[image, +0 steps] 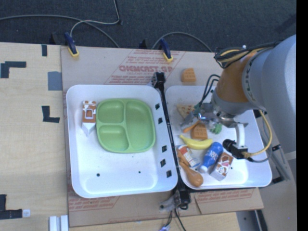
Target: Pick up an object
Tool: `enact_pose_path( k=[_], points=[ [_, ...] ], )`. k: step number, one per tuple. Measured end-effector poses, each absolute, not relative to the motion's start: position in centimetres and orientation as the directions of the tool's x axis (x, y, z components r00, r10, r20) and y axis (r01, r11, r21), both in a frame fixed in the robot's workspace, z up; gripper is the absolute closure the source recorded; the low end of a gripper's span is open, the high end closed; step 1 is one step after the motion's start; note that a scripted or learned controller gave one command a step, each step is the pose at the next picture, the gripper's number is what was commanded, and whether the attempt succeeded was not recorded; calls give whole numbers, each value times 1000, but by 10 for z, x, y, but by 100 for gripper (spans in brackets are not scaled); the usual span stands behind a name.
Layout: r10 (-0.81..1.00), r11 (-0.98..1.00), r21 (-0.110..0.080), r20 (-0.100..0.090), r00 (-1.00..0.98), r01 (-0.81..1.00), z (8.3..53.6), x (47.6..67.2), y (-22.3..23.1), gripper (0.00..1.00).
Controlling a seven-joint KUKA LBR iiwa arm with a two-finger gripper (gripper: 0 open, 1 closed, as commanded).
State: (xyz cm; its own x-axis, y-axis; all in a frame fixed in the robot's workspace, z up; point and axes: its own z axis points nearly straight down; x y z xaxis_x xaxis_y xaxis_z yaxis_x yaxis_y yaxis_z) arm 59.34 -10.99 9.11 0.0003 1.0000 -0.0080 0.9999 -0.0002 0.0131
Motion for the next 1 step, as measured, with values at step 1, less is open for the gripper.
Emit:
enact_pose_path(
  k=[1],
  points=[
    [1000, 0, 22, -10, 0, 1000, 104, 596, -110, 100]
  ],
)
